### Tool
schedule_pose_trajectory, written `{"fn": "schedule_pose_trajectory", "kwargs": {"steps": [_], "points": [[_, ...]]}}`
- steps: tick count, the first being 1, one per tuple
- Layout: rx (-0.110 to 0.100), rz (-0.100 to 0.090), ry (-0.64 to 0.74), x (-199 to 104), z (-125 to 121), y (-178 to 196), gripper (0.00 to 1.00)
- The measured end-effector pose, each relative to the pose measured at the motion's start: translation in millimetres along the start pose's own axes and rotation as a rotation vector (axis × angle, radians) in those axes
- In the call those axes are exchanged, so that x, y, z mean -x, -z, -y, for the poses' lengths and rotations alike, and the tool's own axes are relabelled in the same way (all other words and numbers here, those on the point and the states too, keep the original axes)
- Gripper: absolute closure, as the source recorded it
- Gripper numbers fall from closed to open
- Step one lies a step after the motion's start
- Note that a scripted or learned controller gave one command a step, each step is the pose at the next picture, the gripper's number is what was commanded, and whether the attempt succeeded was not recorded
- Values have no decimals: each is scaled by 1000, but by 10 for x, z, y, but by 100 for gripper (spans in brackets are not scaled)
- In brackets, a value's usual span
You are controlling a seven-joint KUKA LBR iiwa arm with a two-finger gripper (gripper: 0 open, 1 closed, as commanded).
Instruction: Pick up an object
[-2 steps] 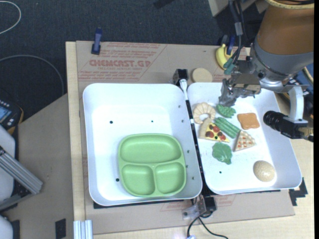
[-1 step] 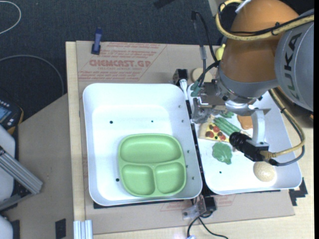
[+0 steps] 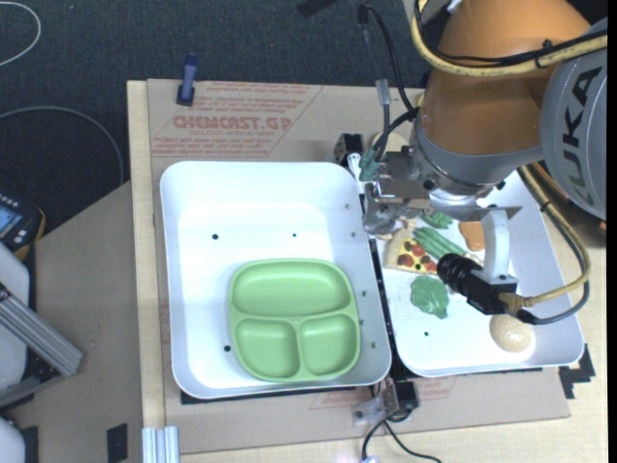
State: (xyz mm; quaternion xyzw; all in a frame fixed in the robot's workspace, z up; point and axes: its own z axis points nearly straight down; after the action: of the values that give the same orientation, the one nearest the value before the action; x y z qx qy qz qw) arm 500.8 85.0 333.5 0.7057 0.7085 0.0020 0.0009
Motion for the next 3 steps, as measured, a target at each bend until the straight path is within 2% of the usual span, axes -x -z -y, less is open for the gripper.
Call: {"fn": "schedule_pose_trajectory", "kwargs": {"steps": [1, 2, 3], "points": [[-1, 1, -3, 13, -9, 87, 100], [-11, 2, -8, 374, 79, -681, 100], [-8, 0, -1, 22, 228, -682, 100]]}}
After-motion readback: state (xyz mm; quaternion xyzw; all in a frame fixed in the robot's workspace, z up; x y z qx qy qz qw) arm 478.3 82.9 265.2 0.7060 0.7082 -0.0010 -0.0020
